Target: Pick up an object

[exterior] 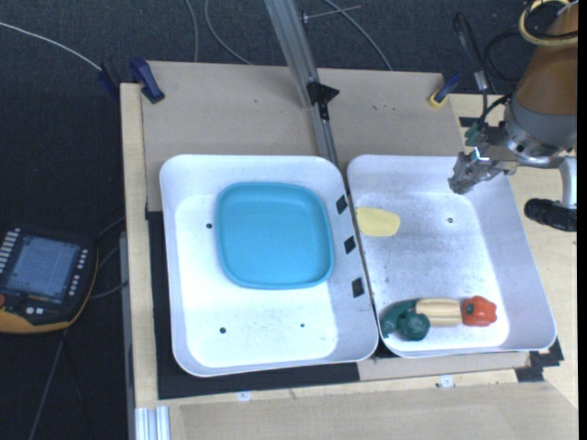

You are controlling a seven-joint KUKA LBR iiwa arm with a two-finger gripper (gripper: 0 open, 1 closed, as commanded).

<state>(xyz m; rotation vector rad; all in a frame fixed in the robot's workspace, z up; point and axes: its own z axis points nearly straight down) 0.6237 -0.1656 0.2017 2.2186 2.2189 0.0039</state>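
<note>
Candidate objects lie in the right-hand shallow white bin (514, 246): a pale yellow flat piece (378, 221) rests near the bin's left wall at mid-depth, and three items sit touching in a row along the near wall, namely a dark green rounded lump (405, 322), a tan cylindrical stick (438, 313) and a red pepper-shaped toy (478, 311); their finer shapes are too small to make out. The two-finger gripper (465, 174) hangs at the bin's far right corner, well apart from all four items, with nothing visible between its fingertips; whether they stand wide or narrow cannot be told at this resolution. The grey arm with an orange band (548, 76) is cut off by the right edge. In the left-hand shallow white bin (183, 273) lies a light blue rounded-square plastic tray (274, 235). Small black tabs (348, 244) mark the seam between the bins. A grey metal rail (295, 39) runs from the far edge to that seam. A handheld control pendant (41, 278) lies on the dark floor at left, its screen unreadable.
</note>
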